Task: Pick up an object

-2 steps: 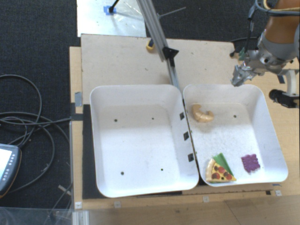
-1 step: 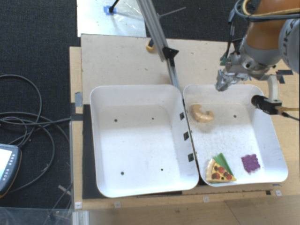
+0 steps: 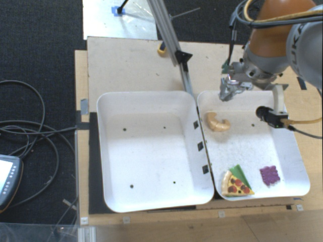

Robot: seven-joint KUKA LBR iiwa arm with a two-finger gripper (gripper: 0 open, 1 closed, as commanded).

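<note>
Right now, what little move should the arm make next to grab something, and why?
Probably lower the hand a little toward the camera's near side, onto the croissant. The hand sits above the right bin's far edge, and the croissant is the closest thing to it; the pizza slice and purple grapes lie farther off.

Grey arm (image 3: 308, 44), glossy orange band (image 3: 280, 19), yellow-black cables, metallic wrist
</note>
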